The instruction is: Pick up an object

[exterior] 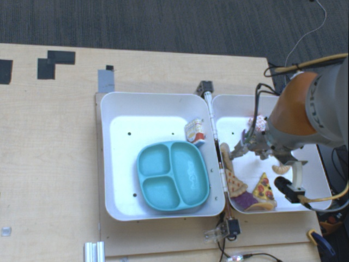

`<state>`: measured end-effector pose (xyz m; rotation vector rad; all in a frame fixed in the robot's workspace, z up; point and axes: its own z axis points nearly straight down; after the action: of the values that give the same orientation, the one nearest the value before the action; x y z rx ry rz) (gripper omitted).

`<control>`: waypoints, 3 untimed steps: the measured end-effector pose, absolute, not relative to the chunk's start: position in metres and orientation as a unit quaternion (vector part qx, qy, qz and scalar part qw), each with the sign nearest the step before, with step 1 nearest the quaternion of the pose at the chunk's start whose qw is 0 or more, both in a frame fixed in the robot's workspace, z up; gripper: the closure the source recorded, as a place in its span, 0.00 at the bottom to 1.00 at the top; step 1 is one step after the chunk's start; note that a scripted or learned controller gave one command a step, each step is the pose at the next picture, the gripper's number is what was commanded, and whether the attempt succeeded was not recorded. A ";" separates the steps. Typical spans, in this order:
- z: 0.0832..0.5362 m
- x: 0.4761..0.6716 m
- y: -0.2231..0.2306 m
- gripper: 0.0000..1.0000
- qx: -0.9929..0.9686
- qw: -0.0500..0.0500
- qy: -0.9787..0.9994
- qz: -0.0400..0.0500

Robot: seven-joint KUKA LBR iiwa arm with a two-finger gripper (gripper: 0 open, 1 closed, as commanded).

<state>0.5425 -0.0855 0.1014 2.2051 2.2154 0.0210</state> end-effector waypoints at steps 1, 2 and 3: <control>0.088 0.490 -0.086 0.00 0.706 0.006 0.708 0.004; 0.099 0.492 -0.086 1.00 0.706 0.008 0.708 0.005; 0.185 0.530 0.056 1.00 0.705 0.000 0.710 0.003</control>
<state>0.5302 0.0556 0.1851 2.2139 2.2293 0.0081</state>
